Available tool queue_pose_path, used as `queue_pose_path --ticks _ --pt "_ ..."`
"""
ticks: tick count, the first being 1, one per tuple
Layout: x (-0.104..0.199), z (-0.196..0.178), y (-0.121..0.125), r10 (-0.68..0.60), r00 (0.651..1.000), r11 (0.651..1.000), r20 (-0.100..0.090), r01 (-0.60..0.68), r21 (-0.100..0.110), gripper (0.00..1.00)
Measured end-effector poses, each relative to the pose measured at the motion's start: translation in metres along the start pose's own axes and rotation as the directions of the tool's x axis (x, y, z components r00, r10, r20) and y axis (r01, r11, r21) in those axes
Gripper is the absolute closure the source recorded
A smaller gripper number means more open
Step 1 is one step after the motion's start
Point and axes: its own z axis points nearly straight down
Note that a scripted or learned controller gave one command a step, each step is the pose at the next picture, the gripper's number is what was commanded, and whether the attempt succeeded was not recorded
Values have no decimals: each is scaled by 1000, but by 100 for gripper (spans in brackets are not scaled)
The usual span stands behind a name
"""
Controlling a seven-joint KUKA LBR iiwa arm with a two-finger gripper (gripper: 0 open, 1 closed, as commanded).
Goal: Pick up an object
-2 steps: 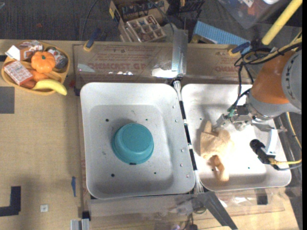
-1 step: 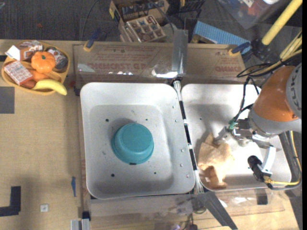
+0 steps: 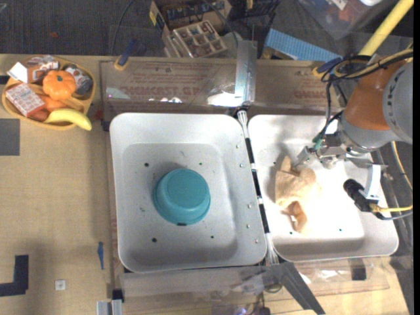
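In the right bin [image 3: 341,231] lies a pale tan, lumpy object [image 3: 295,184], and just in front of it a smaller orange-brown piece [image 3: 297,215]. My gripper [image 3: 307,160] hangs low over the tan object's far upper edge, right at it or touching it; I cannot tell which. The grey arm with its orange band [image 3: 367,113] reaches in from the right. An upturned teal bowl [image 3: 182,196] sits in the middle of the left bin [image 3: 131,136], far from the gripper.
A basket of toy fruit [image 3: 49,96] stands on the bench at the far left. A cardboard wall [image 3: 170,84] runs behind both bins. A black and white cable fitting [image 3: 364,192] hangs over the right bin's right side.
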Motion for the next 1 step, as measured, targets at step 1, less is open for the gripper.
queue_pose_path --ticks 1 --pt "46 -1 -12 -54 999 999 -2 54 0 0"
